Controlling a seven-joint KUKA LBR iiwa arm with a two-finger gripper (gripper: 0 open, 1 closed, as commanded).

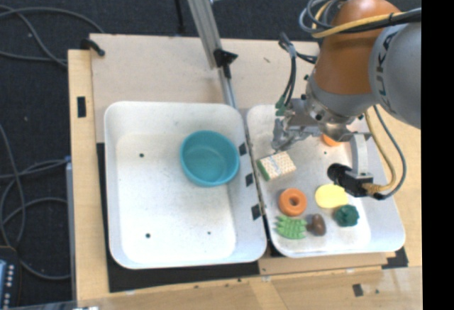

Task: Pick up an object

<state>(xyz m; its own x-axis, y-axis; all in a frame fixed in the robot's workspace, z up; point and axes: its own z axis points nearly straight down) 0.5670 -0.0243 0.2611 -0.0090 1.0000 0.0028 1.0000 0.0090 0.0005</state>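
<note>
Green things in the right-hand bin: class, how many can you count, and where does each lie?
2. A light green leafy piece lies at the near edge, below the orange ring. A dark green piece lies below the yellow piece. The arm may hide more.

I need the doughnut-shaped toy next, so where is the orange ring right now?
The orange ring lies in the right bin, near its front left, just above the green toy and left of the yellow piece.
</note>
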